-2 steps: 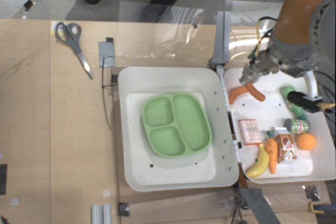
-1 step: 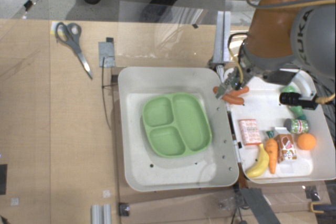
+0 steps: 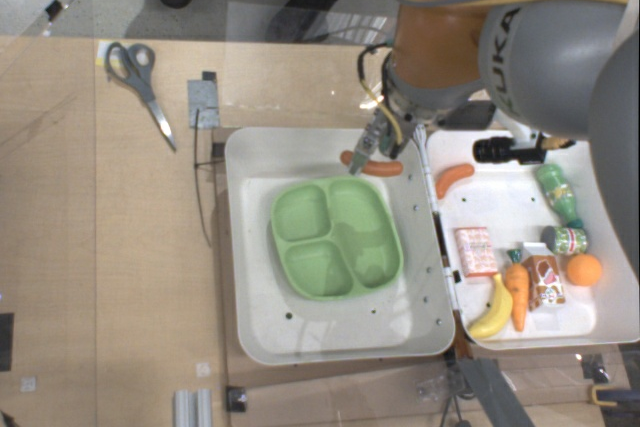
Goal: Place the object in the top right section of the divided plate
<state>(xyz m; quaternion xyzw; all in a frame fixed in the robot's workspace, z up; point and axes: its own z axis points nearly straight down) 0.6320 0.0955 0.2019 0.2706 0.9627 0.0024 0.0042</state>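
Observation:
A green divided plate (image 3: 335, 238) lies in the left white bin (image 3: 330, 340). A small red sausage (image 3: 382, 168) sits level just beyond the plate's top right section, near the bin's far wall. My gripper (image 3: 358, 162) comes down at a slant from the grey and orange arm, and its narrow tip covers the sausage's left part. A bit of the sausage shows on either side of the tip, so the gripper looks shut on it. Whether the sausage rests on the bin floor or hangs just above it I cannot tell.
The right bin (image 3: 590, 320) holds a second red sausage (image 3: 453, 178), a green bottle (image 3: 555, 190), a small can (image 3: 567, 240), an orange (image 3: 584, 269), a snack packet (image 3: 474, 250), a carrot (image 3: 516, 293) and a banana (image 3: 492, 310). Scissors (image 3: 140, 90) lie on the bench at far left.

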